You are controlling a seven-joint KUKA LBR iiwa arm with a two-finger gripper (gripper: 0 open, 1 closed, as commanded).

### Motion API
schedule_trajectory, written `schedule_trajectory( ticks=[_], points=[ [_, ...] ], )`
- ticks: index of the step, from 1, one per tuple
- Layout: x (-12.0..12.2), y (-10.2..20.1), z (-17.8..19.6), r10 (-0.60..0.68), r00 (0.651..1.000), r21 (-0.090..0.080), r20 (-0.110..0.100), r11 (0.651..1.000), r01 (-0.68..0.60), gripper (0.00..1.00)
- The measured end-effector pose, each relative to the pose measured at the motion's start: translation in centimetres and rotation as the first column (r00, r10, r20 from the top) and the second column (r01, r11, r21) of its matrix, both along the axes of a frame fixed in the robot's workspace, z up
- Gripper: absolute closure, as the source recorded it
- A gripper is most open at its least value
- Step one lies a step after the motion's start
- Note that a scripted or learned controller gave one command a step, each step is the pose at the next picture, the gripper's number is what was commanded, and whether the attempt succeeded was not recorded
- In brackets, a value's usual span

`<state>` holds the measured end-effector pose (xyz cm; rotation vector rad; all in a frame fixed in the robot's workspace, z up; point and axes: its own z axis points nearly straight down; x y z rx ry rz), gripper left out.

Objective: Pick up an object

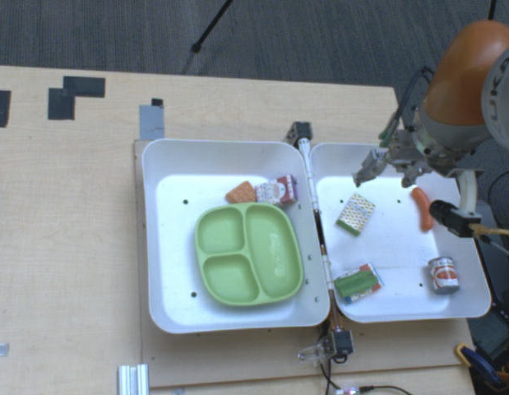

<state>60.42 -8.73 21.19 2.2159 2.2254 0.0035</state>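
Below the open, empty tool (391, 168) lies a tilted green-and-white checkered packet (356, 214).

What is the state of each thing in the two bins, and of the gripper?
Gripper: above the right bin's far edge, nothing seen between its fingers.
Green divided plate: flat in the left bin, compartments bare.
Orange wedge: lying behind the plate.
Small red-and-white carton: on its side beside the wedge.
Yellow-green packet: lying flat, right bin.
Carrot: lying flat.
Small can: tilted or on its side, unclear.
Green packet: lying flat.
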Motion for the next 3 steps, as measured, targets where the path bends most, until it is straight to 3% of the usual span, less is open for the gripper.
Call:
schedule_trajectory(
  ticks=[1,2,3],
  points=[
    [1.4,0.1,-9.9,-0.002,1.0,0.0,-0.003,1.0,0.002,0.0],
    [-1.9,0.3,-12.5,-0.003,1.0,-0.002,0.005,1.0,0.003,0.0],
    [-1.7,0.4,-11.4,-0.002,1.0,-0.002,0.011,1.0,0.002,1.0]
  ],
)
